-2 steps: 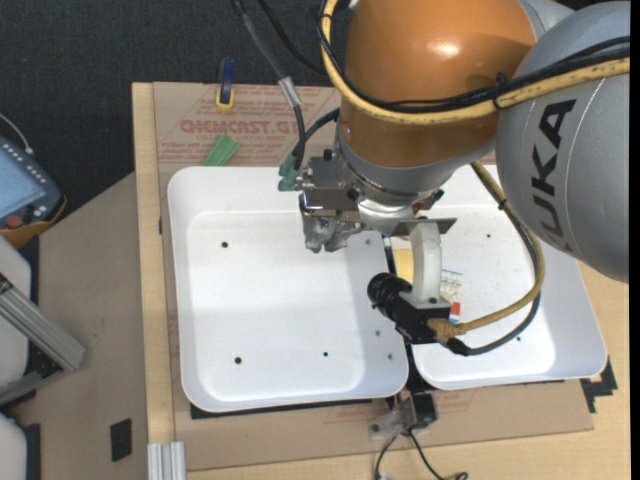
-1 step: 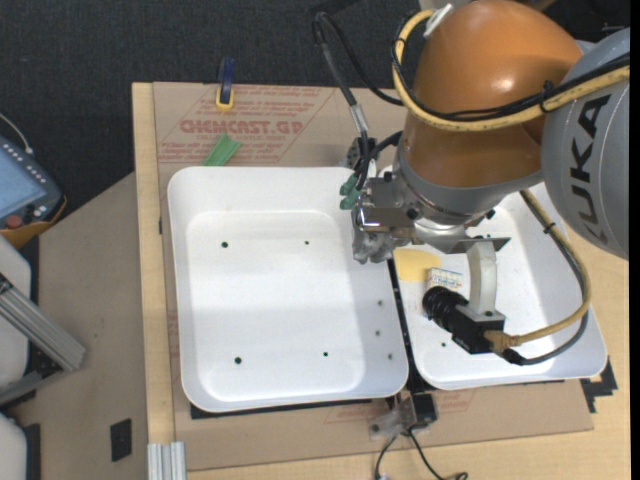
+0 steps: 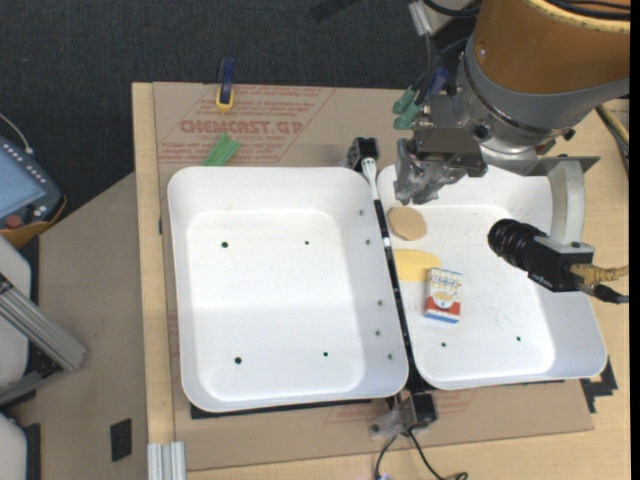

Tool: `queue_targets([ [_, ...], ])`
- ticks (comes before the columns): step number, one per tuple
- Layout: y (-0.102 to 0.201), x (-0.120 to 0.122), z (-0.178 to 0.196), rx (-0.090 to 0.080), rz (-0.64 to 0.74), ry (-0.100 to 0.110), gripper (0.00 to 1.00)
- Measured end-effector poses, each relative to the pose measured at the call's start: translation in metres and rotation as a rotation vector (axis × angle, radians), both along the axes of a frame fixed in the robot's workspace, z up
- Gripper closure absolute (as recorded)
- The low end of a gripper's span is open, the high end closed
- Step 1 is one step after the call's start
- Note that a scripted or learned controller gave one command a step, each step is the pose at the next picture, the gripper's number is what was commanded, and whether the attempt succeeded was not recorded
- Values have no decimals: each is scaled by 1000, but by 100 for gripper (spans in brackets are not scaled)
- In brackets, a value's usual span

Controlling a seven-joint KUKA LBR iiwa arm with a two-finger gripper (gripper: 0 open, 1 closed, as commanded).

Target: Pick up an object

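In the right bin point(image 3: 520, 353) lie a round tan disc point(image 3: 407, 224), a flat yellow piece point(image 3: 415, 263) just below it, and a small white, red and blue box point(image 3: 443, 295). My gripper point(image 3: 413, 190) hangs over the bin's far left corner, its fingertips just above the tan disc. Nothing shows between the fingers, and the gap between them is too dark to read.
The left bin point(image 3: 200, 268) lies alongside, sharing a middle rim with black clips point(image 3: 362, 153). A black cylindrical fixture point(image 3: 530, 250) juts into the right bin from the right. A green scrap point(image 3: 221, 150) and a blue-yellow clamp point(image 3: 226, 88) sit on the cardboard behind.
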State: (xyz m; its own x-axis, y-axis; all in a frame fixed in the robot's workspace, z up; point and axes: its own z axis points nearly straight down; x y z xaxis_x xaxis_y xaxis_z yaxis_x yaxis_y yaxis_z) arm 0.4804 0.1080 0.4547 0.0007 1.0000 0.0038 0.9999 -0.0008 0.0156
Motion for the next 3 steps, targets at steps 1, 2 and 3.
queue_targets([
  [1,-6,56,-90,-6,-2,22,100],
  [2,-55,-4,-88,-4,-5,20,100],
  [3,-24,15,-138,-4,3,22,100],
])
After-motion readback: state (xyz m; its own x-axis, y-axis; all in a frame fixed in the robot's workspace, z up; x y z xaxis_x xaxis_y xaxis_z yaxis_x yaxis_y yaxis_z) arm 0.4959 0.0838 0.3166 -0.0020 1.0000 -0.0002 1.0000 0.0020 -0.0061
